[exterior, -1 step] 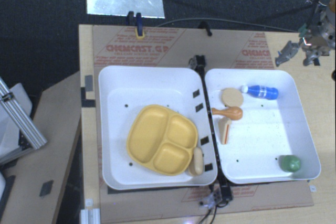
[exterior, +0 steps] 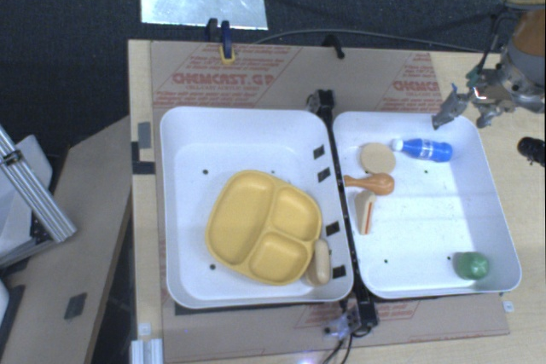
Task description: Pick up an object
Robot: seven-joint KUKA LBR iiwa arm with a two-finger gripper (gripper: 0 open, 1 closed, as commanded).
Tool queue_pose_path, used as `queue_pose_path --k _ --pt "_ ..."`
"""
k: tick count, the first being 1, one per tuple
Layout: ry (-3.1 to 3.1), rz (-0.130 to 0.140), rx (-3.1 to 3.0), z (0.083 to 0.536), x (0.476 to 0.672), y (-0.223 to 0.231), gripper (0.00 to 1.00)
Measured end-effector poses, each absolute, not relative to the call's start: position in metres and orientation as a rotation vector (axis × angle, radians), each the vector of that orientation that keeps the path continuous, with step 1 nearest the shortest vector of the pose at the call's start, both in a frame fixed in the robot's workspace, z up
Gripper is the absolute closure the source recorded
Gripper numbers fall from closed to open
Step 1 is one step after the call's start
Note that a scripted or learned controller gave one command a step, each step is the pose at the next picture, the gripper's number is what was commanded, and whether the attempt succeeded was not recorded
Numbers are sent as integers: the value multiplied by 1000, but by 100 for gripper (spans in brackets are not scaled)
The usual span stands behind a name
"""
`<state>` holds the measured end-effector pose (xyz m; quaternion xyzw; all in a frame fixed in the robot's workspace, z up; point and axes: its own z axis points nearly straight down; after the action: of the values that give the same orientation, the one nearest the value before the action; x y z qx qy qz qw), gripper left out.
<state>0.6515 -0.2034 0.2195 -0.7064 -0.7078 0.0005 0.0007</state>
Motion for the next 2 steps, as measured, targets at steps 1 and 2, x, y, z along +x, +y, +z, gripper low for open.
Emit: queue_pose_path --k 1,2 --pt "-2224 1 -2218 175 647 -197 0" --pt "-2224 1 -2218 131 642 -191 0"
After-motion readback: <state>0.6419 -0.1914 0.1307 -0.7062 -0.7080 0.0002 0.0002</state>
